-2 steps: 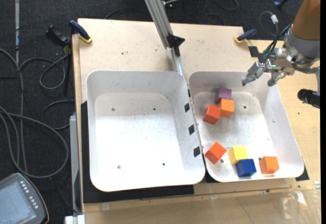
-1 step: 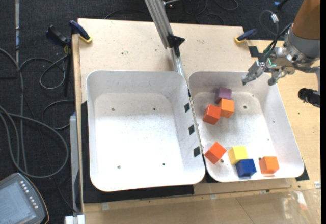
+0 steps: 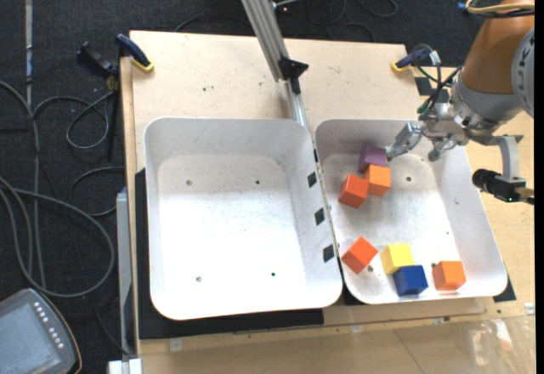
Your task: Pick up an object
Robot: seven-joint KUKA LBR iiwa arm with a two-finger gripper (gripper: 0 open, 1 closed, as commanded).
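Observation:
Several small blocks lie in the right bin (image 3: 476,219). A purple block (image 3: 372,157), an orange block (image 3: 380,179) and a red-orange block (image 3: 354,190) cluster near its back left. Along the front sit a red-orange block (image 3: 360,254), a yellow block (image 3: 395,257), a blue block (image 3: 410,280) and an orange block (image 3: 449,275). My gripper (image 3: 418,149) hovers over the bin's back part, just right of the purple block. It is open, its fingers spread with nothing between them.
The left bin (image 3: 170,194) lies beside the right one, sharing a middle wall. A slanted metal pole (image 3: 259,11) runs from the top down to the bins' junction. Clamps sit at the bench's back corners (image 3: 136,53). Cables lie on the floor at left.

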